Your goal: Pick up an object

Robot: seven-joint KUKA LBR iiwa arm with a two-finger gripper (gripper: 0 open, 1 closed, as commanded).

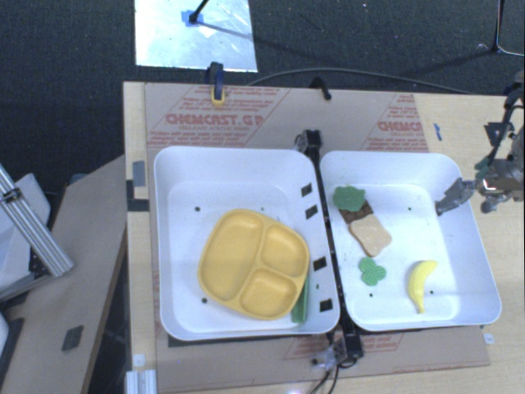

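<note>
The grey two-finger gripper [459, 194] is hanging over the right white bin's [472, 245] right rim, holding nothing; its opening cannot be judged. In that bin a yellow plastic banana [422, 284] is lying near a tan bread slice [371, 236] and two green leafy pieces [349, 198]. The cardboard sheet [246, 109] beneath is reading "CHEMCAST GP".

We take this for a robotics lab or test cell; the bench [410, 113] at the frame's centre is a board still under printed protective film, held by a clamp [216, 83] at its upper edge; two white bins [246, 167] sit side by side on it with toy food inside; cables [385, 76] trail over dark carpet above; aluminium framing [33, 228] shows at far left.
</note>
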